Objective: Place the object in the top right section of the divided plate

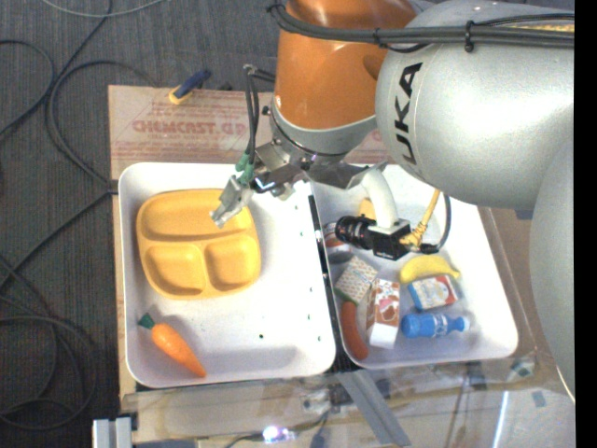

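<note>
Bright, even overhead light, no harsh shadows. Left bin (280,343) white, near blown out on its floor; soft shadow under the yellow divided plate (198,243) along its near edge. Broad glare on the orange band (336,54) and grey arm shell (485,91). Arm close to lens, slightly soft. Dark floor (56,157) at left stays dim. Mild compression noise overall.

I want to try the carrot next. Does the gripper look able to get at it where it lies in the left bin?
Probably yes. The carrot lies alone on the left bin's bare floor, below the yellow divided plate, with nothing on top. The gripper hovers over the plate nearby.
</note>
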`<state>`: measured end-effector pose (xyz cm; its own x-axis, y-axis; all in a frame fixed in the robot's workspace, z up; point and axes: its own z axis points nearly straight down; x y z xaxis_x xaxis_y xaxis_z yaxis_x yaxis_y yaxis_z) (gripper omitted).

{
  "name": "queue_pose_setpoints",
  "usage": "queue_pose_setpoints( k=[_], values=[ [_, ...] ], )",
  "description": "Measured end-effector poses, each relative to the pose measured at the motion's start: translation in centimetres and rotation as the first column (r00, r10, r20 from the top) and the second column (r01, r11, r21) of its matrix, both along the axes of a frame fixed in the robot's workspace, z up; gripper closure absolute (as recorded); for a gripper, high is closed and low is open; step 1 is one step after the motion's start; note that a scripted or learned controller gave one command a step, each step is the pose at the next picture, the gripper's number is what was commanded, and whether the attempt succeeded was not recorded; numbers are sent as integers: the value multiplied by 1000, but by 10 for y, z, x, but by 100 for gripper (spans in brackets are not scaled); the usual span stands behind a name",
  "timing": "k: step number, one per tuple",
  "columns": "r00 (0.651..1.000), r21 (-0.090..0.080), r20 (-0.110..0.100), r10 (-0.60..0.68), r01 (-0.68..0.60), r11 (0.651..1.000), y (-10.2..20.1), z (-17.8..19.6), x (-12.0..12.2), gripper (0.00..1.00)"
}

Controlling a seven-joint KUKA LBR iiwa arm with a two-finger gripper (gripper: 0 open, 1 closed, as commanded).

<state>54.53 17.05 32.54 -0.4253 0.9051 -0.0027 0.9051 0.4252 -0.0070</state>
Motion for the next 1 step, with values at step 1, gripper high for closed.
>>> queue_pose_setpoints(
  k=[1],
  values=[
    [978, 0, -5, -211, 211, 978, -7, -149, -63, 0]
  ],
)
